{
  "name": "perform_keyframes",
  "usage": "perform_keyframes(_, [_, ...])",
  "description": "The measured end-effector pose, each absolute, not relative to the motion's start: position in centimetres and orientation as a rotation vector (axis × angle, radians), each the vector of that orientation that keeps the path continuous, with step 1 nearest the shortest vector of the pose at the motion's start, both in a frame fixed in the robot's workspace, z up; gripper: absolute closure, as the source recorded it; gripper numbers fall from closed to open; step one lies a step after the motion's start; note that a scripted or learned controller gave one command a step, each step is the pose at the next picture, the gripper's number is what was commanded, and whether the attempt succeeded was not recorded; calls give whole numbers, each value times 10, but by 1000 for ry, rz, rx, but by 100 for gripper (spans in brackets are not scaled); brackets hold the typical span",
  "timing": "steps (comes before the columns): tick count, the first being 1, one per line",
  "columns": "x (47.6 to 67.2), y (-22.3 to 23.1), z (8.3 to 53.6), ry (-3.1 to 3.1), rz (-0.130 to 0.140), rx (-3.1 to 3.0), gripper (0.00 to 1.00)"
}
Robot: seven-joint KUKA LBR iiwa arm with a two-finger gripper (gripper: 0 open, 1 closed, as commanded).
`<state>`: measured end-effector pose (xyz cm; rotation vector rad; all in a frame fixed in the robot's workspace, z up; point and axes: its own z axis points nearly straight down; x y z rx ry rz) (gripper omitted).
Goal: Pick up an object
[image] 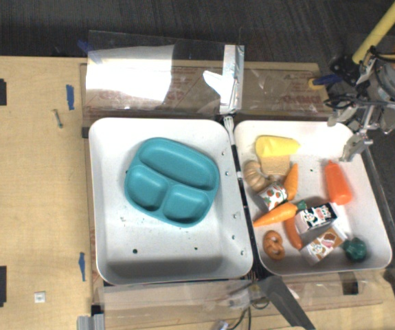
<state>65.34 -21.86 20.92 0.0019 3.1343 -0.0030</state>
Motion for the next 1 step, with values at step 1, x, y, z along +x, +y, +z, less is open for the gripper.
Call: perform_keyframes(1, [624, -185, 97, 3128, -4, -146, 0])
